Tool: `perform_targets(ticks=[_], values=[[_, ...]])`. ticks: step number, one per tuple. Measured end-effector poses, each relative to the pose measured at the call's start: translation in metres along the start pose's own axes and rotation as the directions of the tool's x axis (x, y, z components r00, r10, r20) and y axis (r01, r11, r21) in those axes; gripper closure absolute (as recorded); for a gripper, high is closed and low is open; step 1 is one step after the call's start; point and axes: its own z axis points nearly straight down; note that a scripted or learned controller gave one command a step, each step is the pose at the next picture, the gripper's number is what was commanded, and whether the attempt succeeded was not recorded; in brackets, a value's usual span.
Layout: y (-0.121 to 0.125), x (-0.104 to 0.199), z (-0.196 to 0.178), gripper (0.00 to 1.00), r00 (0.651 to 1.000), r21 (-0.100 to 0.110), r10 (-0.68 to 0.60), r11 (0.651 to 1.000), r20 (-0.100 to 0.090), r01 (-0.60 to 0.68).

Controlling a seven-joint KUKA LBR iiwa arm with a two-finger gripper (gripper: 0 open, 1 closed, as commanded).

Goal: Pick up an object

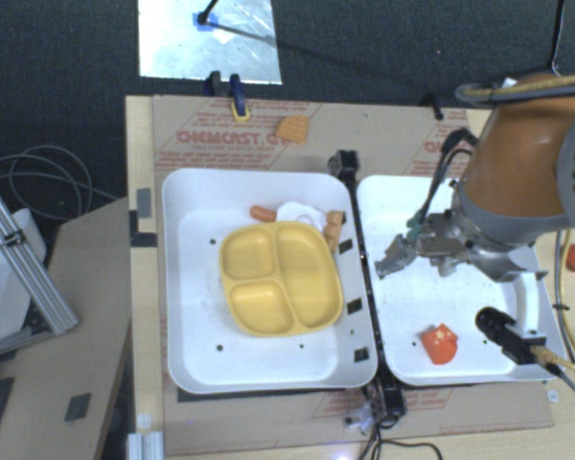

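Bench (pixel 268 127) with two white bins (pixel 196 353)

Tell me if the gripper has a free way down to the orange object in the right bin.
Probably yes. The orange object lies alone on the floor of the right bin, with nothing on or against it. The gripper hangs over the same bin, up and to the left of it in the picture.

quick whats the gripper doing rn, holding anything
gripper: over the right bin, near its left wall; nothing seen between its fingers; open or shut cannot be told.
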Motion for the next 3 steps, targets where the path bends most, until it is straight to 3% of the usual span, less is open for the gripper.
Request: perform_targets(ticks=[1, 2, 3], values=[[-0.002, -0.119, -0.134, 0.0, 1.0, -0.019, 0.021, 1.0, 0.011, -0.02], [0.003, -0.054, -0.027, 0.0, 1.0, 0.007, 0.003, 1.0, 0.0, -0.003], [0.014, -0.174, -0.072, 0.0, 1.0, -0.007, 0.02, 1.0, 0.01, -0.02]])
